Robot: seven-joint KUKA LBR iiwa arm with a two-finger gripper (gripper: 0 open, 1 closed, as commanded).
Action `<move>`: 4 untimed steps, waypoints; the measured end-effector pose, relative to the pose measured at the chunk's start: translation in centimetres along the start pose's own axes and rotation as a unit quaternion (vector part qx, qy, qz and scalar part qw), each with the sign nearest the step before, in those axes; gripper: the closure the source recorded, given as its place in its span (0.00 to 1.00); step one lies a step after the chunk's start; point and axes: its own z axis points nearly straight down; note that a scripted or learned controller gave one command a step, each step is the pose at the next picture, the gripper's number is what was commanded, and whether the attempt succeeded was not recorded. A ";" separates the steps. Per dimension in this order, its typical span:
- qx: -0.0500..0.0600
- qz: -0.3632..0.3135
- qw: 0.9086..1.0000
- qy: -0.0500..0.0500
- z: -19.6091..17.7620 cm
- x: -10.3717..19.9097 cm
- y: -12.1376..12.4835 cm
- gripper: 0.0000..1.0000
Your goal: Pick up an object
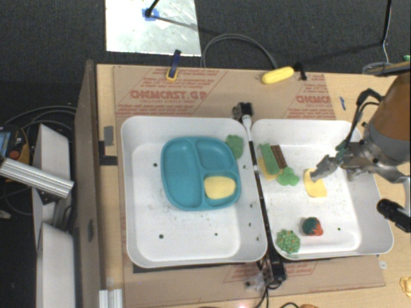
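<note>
Yellow piece [315, 187] lies in the right bin [369, 236], near its middle, and the gripper [321, 170] hangs just above its upper edge, reaching in from the right. You cannot tell from this slant whether the jaws are released or clenched; nothing shows between them.

If you want this step to go well, treat the yellow piece as your target, since it is the nearest thing to the tool. Centre the jaws over its middle rather than its top edge, where they seem to sit now, or one side will likely skid off it. Come straight down, not at an angle.

Mind the neighbours. A small green piece [288, 177] sits just to its left, and a green and brown block [272, 158] lies beyond that by the bin's left wall; a sideways nudge could push the yellow piece into them. The round dark green and red toy [311, 226] and the green clump [288, 240] lie well apart toward the bin's near edge, so they should not interfere. The left bin [144, 223] with its blue tray [183, 178] plays no part.
</note>
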 end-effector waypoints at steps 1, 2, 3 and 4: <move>0.005 0.003 1.000 0.001 10.7 -1.3 -3.7 0.00; 0.001 -0.001 1.000 0.001 13.9 2.3 -3.4 0.00; 0.000 0.001 1.000 0.000 13.8 1.8 -3.4 0.00; -0.001 0.003 1.000 -0.001 13.7 -3.9 -3.4 0.00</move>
